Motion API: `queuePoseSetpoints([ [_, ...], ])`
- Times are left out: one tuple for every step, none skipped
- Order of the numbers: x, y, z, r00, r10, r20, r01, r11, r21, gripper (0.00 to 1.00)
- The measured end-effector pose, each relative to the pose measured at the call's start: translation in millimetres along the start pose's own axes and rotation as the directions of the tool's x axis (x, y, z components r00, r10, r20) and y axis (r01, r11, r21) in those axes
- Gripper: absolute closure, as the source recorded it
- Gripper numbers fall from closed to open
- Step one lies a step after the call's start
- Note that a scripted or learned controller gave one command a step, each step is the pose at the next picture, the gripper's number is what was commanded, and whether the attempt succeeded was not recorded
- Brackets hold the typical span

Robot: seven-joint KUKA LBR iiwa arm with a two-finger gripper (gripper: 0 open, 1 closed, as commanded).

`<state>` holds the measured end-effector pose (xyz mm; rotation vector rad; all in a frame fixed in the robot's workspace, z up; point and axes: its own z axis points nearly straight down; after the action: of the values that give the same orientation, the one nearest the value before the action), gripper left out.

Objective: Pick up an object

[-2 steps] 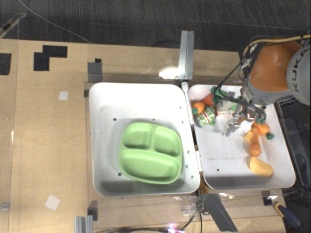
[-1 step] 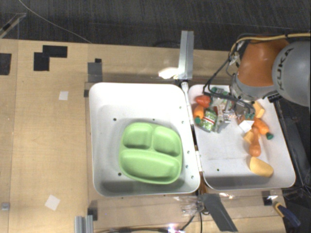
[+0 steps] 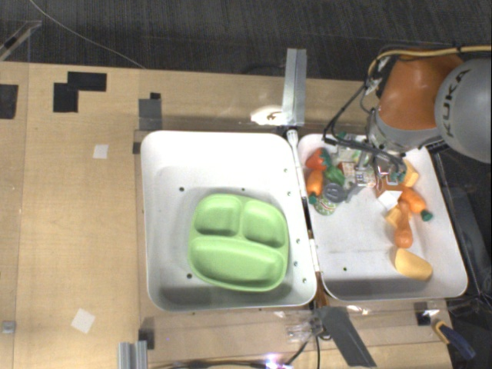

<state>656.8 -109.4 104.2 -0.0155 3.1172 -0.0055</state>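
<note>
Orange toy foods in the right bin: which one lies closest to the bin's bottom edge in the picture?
The yellow-orange wedge, alone at the lower right of the right bin. The other orange pieces lie further up.

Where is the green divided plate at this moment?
The green divided plate lies in the left bin, toward its near right part, across the bin wall from the toy food in the right bin.
</note>
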Motion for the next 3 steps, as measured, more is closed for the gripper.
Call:
queuePoseSetpoints([
  [-19.0, 40.4, -98.6, 0.989, 0.149, -0.005, -0.149, 0.989, -0.003, 1.0],
  [-20.3, 40.5, -108.6, 0.989, 0.145, 0.0, -0.145, 0.989, -0.003, 1.0],
  [-23.2, 41.8, -122.3, 0.99, 0.14, 0.011, -0.14, 0.99, -0.004, 1.0],
])
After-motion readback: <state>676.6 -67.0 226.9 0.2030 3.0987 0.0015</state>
